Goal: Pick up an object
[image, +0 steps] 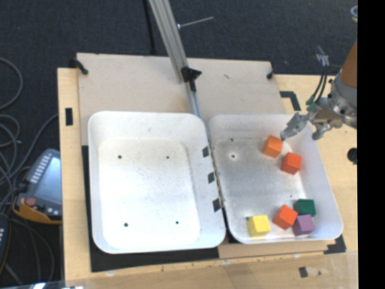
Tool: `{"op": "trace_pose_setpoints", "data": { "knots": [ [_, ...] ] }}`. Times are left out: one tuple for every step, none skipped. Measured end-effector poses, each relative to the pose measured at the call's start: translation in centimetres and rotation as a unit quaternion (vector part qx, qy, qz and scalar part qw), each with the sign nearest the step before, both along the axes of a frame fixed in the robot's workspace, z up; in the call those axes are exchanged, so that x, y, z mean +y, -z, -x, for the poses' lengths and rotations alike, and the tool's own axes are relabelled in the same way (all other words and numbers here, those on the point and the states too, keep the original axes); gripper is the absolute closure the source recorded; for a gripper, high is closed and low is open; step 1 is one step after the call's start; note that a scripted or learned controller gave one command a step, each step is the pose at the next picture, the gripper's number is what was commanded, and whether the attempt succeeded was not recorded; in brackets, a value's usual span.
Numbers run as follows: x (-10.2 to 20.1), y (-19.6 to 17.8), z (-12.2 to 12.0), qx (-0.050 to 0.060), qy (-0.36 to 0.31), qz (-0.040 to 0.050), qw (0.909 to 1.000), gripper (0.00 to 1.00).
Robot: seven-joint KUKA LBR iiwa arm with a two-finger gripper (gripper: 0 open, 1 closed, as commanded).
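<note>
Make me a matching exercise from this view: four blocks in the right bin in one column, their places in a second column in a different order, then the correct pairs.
Things:
1. yellow block
2. green block
3. purple block
4. orange block nearest the gripper

Places:
A. far part of the right bin, beside the gripper's fingers
B. near edge of the bin, left of the cluster
C. near right corner, just in front of the green one
D. near right corner, behind the purple one

Pairs: 1-B, 2-D, 3-C, 4-A
</note>
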State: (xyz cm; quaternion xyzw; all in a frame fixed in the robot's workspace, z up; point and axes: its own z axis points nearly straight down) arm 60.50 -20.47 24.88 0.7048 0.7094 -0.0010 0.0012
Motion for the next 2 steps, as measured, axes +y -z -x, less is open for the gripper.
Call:
{"op": "trace_pose_setpoints", "data": {
  "knots": [
    [-0.3, 13.1, -5.9, 0.001, 0.001, -0.0008, 1.0000, 0.00],
    [-0.5, 11.3, -6.0, -0.002, -0.002, 0.0020, 1.0000, 1.00]
  ]
}}
